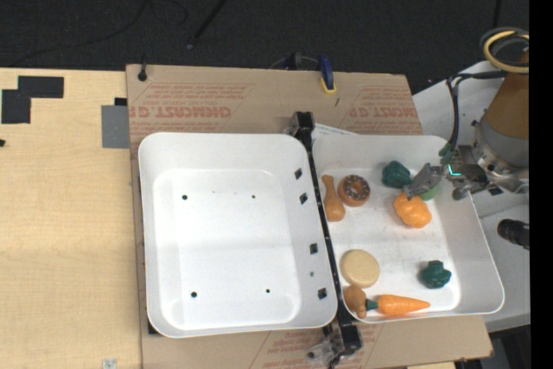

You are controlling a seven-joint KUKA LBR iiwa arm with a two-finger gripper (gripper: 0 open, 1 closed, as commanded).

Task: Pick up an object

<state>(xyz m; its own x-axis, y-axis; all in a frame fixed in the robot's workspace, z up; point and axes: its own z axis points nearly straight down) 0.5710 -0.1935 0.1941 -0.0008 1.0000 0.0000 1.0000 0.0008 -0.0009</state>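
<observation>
The right bin point(471, 268) holds several toy foods. An orange pepper point(413, 211) lies near its right side, with a dark green lump point(397, 174) just up and left of it. A brown doughnut point(353, 190) and a tan drumstick shape point(332, 198) lie at the bin's left. A beige round biscuit point(359, 267), a carrot point(397, 304) and a second green lump point(435, 274) lie toward the front. My gripper point(427, 183) reaches in from the right and hangs just above the pepper's top right. Nothing shows between its fingers.
The left bin point(164, 186) sits beside the right one on a cardboard sheet point(216, 104). A black clamp bar point(313, 212) runs between the bins. The arm's body and cables point(505, 125) fill the right edge. A wooden table surface point(60, 229) lies to the left.
</observation>
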